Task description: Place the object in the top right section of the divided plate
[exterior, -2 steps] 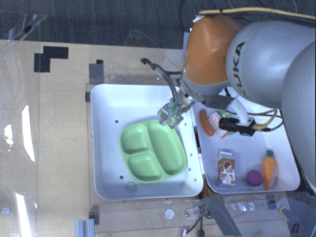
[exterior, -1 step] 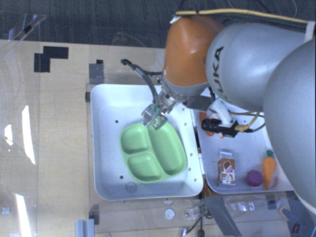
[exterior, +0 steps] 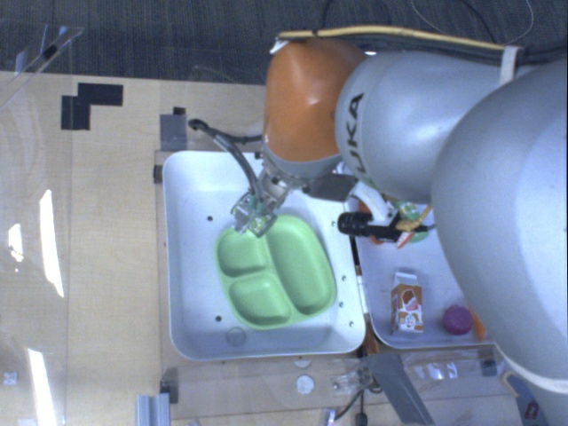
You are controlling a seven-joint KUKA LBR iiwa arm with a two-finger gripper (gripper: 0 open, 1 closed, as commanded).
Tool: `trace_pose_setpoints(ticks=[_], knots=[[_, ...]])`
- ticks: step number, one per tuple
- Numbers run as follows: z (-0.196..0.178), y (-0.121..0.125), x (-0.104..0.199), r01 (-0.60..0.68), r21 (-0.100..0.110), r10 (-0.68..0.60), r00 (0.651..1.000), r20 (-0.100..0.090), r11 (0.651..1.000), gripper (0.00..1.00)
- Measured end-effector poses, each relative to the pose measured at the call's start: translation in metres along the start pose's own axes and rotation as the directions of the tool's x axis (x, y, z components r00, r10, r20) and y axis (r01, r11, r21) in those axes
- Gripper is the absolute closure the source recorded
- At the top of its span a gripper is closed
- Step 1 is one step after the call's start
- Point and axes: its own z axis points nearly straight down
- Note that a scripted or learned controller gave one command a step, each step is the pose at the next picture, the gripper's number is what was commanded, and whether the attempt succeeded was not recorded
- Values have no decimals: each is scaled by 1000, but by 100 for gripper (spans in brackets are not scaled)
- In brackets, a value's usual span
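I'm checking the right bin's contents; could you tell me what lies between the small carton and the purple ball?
Only bare white bin floor separates the carton from the purple ball in the camera view.

Pale green divided plate (exterior: pixel 277 273) in a white bin (exterior: pixel 191 238); orange band (exterior: pixel 306 96) on a grey arm (exterior: pixel 461 149); brown-and-white carton (exterior: pixel 407 305) and purple ball (exterior: pixel 458 319) in the right white bin (exterior: pixel 383 331); light wooden tabletop (exterior: pixel 89 282) with black squares (exterior: pixel 89 103) at upper left.

Green divided plate (exterior: pixel 277 273), left bin (exterior: pixel 191 264).
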Motion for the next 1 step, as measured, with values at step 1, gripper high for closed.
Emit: trace_pose_setpoints(ticks=[1], knots=[[0,0,0,0,0,0,1000,0,1000,0]])
